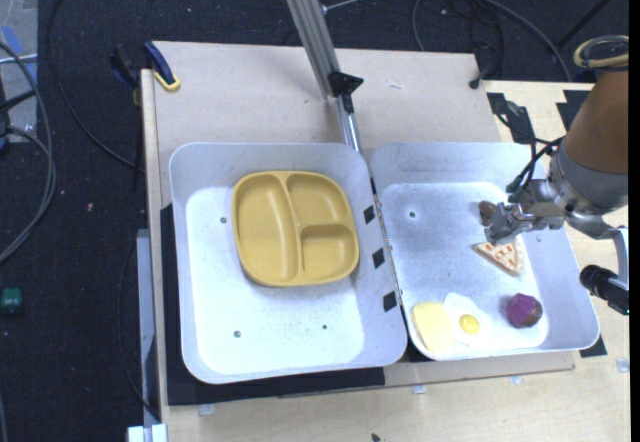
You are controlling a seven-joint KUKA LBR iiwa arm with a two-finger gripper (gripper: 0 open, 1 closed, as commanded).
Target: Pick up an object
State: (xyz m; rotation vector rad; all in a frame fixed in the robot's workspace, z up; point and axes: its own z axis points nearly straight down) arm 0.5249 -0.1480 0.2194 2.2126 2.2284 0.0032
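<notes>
- Closest to the camera, at the front of the right bin [480,170], there's a toy fried egg [462,318] with a pale yellow slab [432,326] tucked against its left side, touching or overlapping it.
- Gripper [497,222] is down in that same bin, toward its right half, coming off the grey arm [590,160] that reaches in from the right. Fingers are a dark blur from here, so honestly can't tell if they're open or closed, and I don't see anything clearly held between them.
- Just below the gripper and a touch to the right is a pizza slice [501,256], lying flat on the bin floor. Its upper edge is right by the fingertips, but whether they actually touch is impossible to call.
- Further toward the front right corner sits a purple ball-ish thing [523,310], apart from the pizza and a bit right of the egg.
- Left bin [200,330] holds a yellow tray [295,227] with three compartments, sitting roughly mid-bin toward the back, nothing in it.
- Both bins sit side by side on the bench [250,90], edges meeting in the middle.
- A metal pole [310,20] slants down from the back toward the seam between the bins.
</notes>
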